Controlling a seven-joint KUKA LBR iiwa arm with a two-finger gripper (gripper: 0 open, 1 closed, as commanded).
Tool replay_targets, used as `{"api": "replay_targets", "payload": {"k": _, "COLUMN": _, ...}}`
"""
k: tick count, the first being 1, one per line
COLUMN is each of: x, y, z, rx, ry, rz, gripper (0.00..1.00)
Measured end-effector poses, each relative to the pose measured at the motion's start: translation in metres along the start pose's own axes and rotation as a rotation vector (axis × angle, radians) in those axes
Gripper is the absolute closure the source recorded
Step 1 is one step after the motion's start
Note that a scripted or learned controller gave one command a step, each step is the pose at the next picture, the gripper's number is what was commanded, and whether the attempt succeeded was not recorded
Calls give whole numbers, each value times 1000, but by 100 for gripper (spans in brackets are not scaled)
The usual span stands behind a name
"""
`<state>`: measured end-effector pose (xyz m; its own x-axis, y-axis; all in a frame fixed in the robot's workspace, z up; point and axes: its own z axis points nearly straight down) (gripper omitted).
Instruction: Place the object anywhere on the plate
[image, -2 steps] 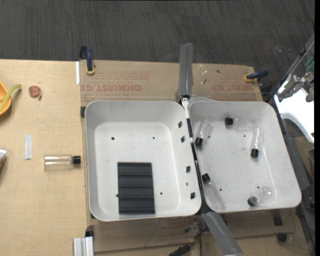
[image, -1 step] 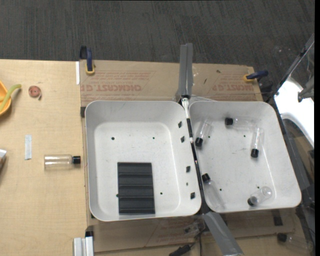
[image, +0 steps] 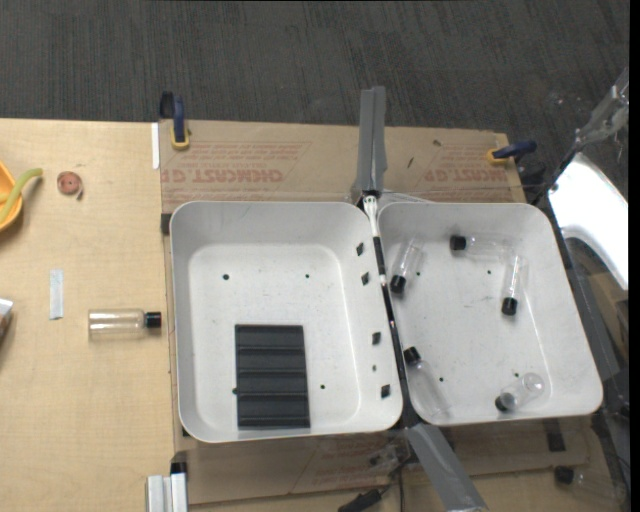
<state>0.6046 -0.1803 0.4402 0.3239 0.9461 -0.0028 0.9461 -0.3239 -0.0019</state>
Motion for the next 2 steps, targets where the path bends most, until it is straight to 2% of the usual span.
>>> {"api": "replay_targets", "payload": {"k": 1, "x": 155, "y": 4, "z": 92, "rx": 2, "ry": 0, "rz": 119, "gripper": 0}}
{"api": "replay_targets", "payload": {"k": 2, "x": 64, "y": 35, "z": 67, "rx": 0, "ry": 0, "rz": 131, "gripper": 0}}
